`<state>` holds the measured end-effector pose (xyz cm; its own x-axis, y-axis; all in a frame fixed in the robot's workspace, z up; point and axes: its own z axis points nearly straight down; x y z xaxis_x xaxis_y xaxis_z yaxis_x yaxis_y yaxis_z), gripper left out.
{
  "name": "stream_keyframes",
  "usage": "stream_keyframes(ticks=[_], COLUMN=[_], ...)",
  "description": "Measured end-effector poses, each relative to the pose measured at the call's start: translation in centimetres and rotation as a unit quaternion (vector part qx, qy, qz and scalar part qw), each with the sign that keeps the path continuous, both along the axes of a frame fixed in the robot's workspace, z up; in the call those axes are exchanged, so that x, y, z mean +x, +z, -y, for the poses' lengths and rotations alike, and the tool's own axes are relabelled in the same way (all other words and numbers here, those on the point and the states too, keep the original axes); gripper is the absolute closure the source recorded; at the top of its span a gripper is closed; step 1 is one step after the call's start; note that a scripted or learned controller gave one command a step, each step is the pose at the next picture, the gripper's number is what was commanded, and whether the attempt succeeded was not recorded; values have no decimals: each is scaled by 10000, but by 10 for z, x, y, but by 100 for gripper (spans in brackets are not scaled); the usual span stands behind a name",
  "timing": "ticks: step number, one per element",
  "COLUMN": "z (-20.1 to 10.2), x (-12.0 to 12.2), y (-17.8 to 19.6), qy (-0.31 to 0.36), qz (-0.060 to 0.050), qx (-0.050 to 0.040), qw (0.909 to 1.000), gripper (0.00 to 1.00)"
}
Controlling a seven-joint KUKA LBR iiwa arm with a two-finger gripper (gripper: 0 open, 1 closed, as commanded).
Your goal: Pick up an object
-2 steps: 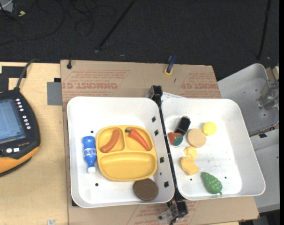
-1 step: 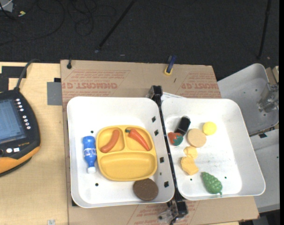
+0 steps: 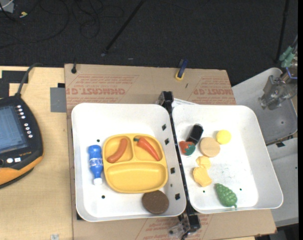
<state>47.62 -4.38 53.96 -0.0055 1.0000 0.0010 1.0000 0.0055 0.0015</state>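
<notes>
Green toy [image 3: 225, 194] low in rt bin [image 3: 261, 149], well apart from claw [image 3: 286, 64] at top rt.

tan disc [image 3: 210, 147] | flat | right bin, beside yellow ball [image 3: 223, 137]

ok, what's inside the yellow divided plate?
The yellow divided plate holds a sausage in its upper left compartment and an orange carrot or pepper in the upper right. The large lower compartment looks bare. Whatever lies under the plate is covered.
</notes>
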Motion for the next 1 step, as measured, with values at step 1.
stream_keyframes(ticks=[1], z=[-27], x=[-1], y=[-100], qy=[-20], qz=[-74], qx=[-2], qw=[10000], gripper=[100])
